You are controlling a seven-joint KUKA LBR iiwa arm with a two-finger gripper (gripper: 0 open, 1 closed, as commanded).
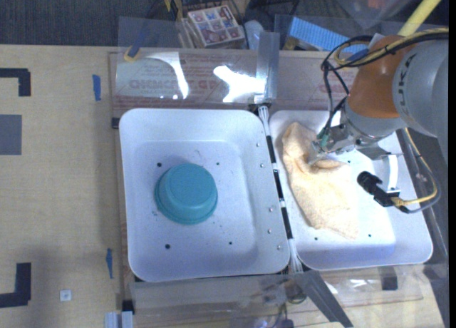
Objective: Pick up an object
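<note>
The bench is of light wood and has black angle marks on its left part. Small blue tape pieces are stuck on it near the left bin. A clear plastic wall stands behind the bins and reflects light. Behind the bench, on the dark floor, there is a box with colourful pictures, a blue ribbed pad and a yellow pole.
</note>
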